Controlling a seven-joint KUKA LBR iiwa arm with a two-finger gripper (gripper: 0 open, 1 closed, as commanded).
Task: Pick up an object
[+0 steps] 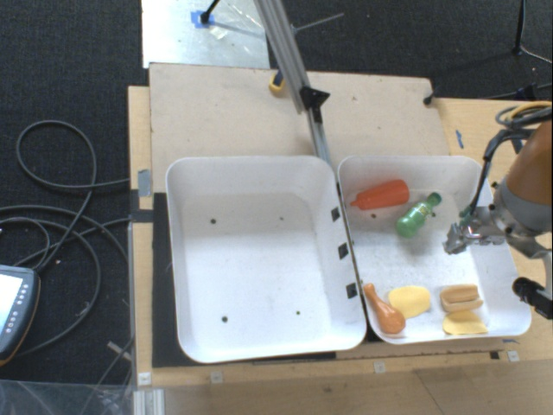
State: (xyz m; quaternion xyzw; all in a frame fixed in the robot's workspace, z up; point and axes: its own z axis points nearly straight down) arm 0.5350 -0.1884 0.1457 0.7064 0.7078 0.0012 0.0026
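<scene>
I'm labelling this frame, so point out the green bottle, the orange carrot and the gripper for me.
green bottle (413,219), camera view, on the middle of its body.
orange carrot (380,195), camera view, on its mid-length.
gripper (456,240), camera view, at its metal tip, above the right bin.

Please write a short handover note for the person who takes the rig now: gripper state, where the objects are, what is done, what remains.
Gripper: over the right bin, near its right side; nothing visible between its fingers, open or shut unclear.
Objects, all lying in the right bin: carrot, green bottle, drumstick, yellow piece, hot dog, yellow chip.
Done: no pick yet.
Left: grasp and lift one object; the green bottle looks nearest to the gripper.
</scene>
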